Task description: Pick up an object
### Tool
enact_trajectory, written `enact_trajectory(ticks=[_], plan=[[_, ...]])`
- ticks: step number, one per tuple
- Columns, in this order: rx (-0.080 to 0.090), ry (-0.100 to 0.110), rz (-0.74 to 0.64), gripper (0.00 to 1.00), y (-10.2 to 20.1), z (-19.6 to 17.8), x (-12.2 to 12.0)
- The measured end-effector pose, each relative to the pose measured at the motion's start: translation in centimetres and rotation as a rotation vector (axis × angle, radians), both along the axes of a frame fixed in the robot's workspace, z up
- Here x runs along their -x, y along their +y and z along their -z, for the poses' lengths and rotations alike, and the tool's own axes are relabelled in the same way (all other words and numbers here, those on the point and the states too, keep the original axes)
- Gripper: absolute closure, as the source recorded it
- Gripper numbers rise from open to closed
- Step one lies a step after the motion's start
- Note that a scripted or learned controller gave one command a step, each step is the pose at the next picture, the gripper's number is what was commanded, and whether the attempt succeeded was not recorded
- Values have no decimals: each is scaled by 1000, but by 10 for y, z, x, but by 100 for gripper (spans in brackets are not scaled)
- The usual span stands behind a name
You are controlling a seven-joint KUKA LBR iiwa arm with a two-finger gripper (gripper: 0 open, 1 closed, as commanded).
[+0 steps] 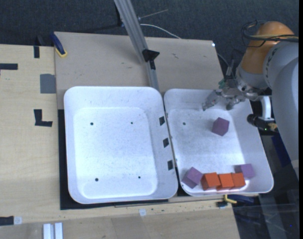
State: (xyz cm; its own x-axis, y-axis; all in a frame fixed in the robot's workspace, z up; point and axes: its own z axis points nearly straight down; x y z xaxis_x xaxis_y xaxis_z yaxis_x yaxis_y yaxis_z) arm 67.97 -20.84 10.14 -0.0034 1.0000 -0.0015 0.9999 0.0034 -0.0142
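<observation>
Pale wooden bench [106,54] under the fixed overhead camera, two shallow white bins side by side on it, dark floor beyond. I read the left bin [76,133] as carrying nothing I need; all candidates sit in the right bin [256,158]. Progress, as I judge it: pick not yet made. No block is between the fingers and none is lifted; every block rests on the bin floor. What remains is the whole grasp: choose a target, come down over it, clench, raise. Gripper [220,102] hangs at the far edge of the right bin, just over its upper rim, with its two fingers spread apart and nothing between them, so I log it as released. Nearest candidate is the lone purple cube [221,126], standing free in the upper middle of that bin, a little nearer the camera than the gripper and almost directly below it in the picture, close by but apart from it. I would take this one: clear on all sides. Other blocks lie well apart from the gripper along the near wall: a purple block [194,176], a row of orange blocks [223,181] touching one another, and a small purple block [247,171] at the right end. These are crowded against the wall and look harder to straddle
</observation>
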Motion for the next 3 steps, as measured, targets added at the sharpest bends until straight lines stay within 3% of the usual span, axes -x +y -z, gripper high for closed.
enact_trajectory(ticks=[1,2,3], plan=[[-2,-7,4,0,-1,10,67],[-2,-12,2,100,0,0,64],[-4,-15,-6,100,76,-31,48]])
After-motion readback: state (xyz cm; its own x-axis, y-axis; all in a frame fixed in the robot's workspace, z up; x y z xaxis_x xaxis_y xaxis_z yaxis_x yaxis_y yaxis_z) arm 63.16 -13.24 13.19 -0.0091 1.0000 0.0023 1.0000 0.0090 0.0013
